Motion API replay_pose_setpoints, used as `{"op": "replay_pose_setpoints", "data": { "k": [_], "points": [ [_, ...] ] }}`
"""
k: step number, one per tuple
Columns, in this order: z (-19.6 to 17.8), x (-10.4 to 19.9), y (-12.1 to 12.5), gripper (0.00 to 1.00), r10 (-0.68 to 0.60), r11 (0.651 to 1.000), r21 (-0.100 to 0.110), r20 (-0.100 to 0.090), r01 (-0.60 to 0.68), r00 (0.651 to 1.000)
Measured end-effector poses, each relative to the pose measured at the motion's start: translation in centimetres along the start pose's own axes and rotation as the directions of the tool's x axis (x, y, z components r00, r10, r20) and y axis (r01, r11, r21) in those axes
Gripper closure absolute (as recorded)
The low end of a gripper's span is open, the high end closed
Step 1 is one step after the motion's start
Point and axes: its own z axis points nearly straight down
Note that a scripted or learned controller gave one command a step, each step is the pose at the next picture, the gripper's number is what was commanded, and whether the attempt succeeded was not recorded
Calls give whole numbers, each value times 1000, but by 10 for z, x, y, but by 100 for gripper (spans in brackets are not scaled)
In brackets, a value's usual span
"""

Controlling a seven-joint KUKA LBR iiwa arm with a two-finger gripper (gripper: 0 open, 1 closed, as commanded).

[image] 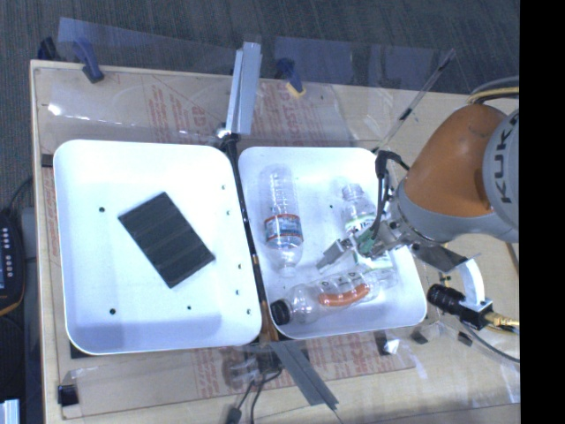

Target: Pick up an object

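The gripper (346, 250) sits low in the right bin (256, 168), over a clear bottle with a green label (357, 212); whether it grips anything cannot be told. To its left lies a water bottle with a blue label (282, 221); nearer lies a black-capped bottle with orange contents (331, 295). For a secure pick, centre on one bottle's body and close across its width. No label text is legible. "KU" shows on the arm (459, 179).
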Motion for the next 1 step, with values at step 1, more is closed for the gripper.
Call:
{"op": "replay_pose_setpoints", "data": {
  "k": [1],
  "points": [
    [80,-12,48,0,31,999,5,-4,-31,1000]
  ]
}}
